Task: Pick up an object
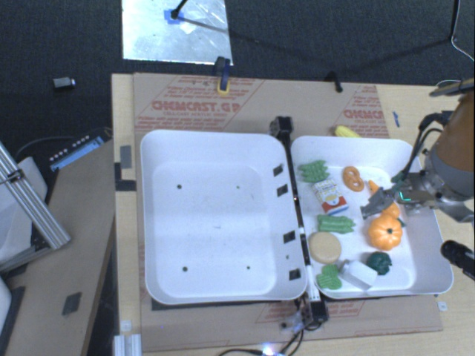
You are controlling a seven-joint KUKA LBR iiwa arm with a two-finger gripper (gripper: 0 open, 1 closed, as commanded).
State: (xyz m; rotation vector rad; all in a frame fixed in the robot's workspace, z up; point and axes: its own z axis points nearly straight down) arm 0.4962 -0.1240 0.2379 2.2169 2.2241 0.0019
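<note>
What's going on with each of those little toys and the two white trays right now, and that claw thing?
Round orange toy pumpkin: lying in the right white bin, just below the gripper.
Orange pretzel-shaped toy: lying loose.
Round tan disc: lying flat.
Small red-and-white carton: lying flat.
Left white bin: bare floor.
Gripper: low above the pumpkin.

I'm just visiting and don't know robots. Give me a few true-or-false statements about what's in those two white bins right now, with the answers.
1. The toys all lie in the right bin. True.
2. The orange pumpkin sits in the left bin. False: it is in the right bin, just below the gripper.
3. The arm comes in from the picture's right side. True.
4. The pretzel lies beside the dark green broccoli. False: the pretzel is near the bin's top, the broccoli near its bottom.
5. A yellow banana lies outside the bins, on the cardboard. True.
</note>
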